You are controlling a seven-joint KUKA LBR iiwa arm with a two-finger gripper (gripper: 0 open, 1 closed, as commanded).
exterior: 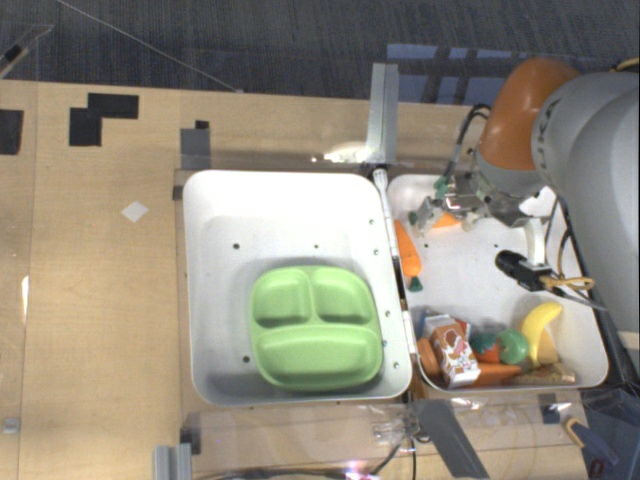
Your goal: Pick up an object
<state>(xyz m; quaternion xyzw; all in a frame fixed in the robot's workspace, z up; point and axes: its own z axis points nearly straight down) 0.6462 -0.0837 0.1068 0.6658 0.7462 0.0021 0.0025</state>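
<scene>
Several picks on offer; gripper (452,208) low at the far end.
Nearest, a carton (456,351) and banana (540,328) crowd the front of the right bin (470,278); a carrot (407,253) lies farther back. For a clean grab, drop straight and centred before closing: the orange piece (446,224) sits just under the gripper, maybe touching. Wide or narrow, I can't tell.

A pale wooden bench (90,298) carries two shallow white bins set just beside each other: the left bin (215,268) and the right bin (470,278). Black angular patches (100,116) mark its far-left surface, with a small pale square (134,211) nearby.
</scene>
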